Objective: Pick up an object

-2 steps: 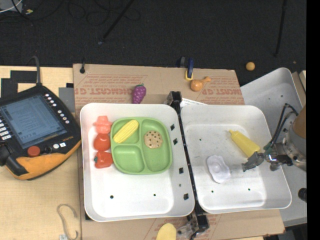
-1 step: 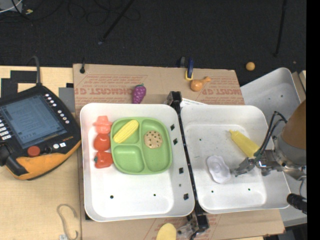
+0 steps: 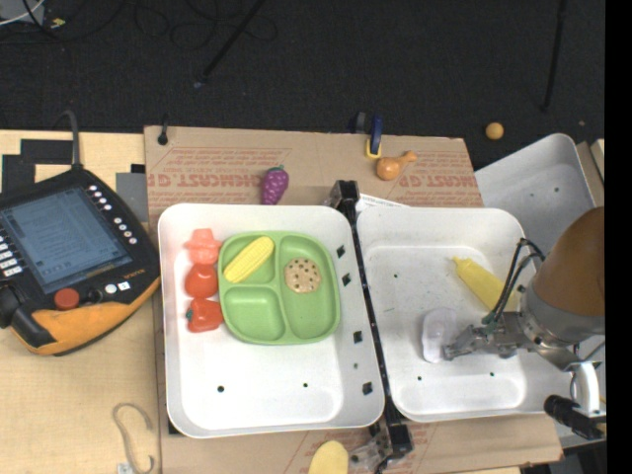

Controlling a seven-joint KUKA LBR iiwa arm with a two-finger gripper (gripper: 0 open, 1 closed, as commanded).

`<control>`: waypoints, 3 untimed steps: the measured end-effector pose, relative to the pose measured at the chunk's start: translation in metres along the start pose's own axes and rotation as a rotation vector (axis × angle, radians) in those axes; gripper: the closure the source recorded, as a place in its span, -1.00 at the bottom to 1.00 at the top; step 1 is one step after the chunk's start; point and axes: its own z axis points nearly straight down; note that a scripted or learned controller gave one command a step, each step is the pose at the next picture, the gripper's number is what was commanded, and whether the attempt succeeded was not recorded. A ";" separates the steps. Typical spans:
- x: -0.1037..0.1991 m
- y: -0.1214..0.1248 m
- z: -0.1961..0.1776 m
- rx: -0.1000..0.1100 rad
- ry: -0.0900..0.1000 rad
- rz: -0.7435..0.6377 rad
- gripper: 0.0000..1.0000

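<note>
In the right bin (image 3: 425,403) a yellow wedge-shaped object (image 3: 479,280) lies near the far right side. A pale whitish object (image 3: 435,332) rests on the bin floor in the middle. My gripper (image 3: 466,345) reaches in from the right, low over the bin floor, its tip right at the whitish object's right edge; I cannot tell whether it touches it. The yellow object lies just behind the gripper, apart from it. The orange-banded wrist (image 3: 578,275) hangs over the bin's right rim.
The left bin (image 3: 257,403) holds a green divided plate (image 3: 259,319) with a corn cob (image 3: 247,258) and a cookie (image 3: 302,276), and red and orange toy foods (image 3: 201,282) beside it. A tablet controller (image 3: 64,245) lies at the left. Purple grapes (image 3: 275,184) and an orange gourd (image 3: 392,166) sit behind the bins.
</note>
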 end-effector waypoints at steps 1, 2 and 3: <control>-0.001 0.001 -0.013 -0.003 0.001 0.005 1.00; -0.011 0.000 -0.059 -0.005 -0.003 0.008 1.00; -0.013 0.000 -0.101 -0.006 -0.003 0.001 1.00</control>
